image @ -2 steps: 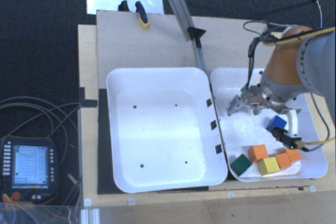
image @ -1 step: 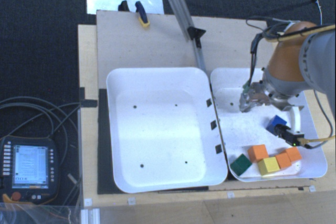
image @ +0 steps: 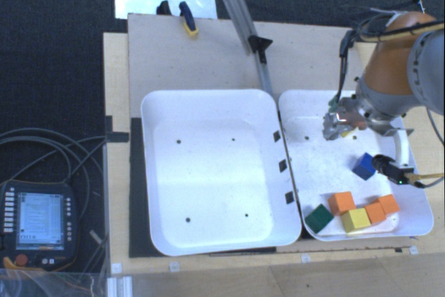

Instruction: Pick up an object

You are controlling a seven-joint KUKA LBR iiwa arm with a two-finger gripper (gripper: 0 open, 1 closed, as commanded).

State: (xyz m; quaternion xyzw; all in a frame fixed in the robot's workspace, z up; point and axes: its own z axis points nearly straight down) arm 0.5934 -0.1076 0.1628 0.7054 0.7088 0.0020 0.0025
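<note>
The tool (image: 338, 123) hung over the right bin (image: 306, 108), and I could not tell its state. The blue block (image: 364, 166) sat near the tool, toward the bin's front edge.

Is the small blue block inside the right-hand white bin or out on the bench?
Inside. The small blue block lies on the floor of the right-hand white bin, apart from the other blocks.
</note>
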